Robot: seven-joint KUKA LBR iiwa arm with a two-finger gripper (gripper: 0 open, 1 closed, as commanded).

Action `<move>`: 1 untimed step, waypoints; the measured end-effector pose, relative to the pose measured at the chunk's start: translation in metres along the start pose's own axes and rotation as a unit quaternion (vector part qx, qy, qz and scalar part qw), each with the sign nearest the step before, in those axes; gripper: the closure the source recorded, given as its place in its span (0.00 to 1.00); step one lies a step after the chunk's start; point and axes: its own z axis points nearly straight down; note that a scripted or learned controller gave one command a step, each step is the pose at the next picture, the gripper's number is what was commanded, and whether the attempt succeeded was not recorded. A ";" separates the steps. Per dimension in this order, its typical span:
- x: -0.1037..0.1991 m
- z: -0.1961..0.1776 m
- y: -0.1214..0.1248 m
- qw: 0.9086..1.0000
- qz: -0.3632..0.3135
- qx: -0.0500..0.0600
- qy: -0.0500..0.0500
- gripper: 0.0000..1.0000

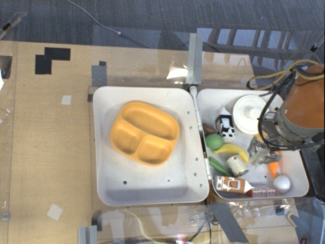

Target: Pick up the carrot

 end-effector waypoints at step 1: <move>0.023 0.039 -0.035 0.995 -0.097 -0.002 0.001 1.00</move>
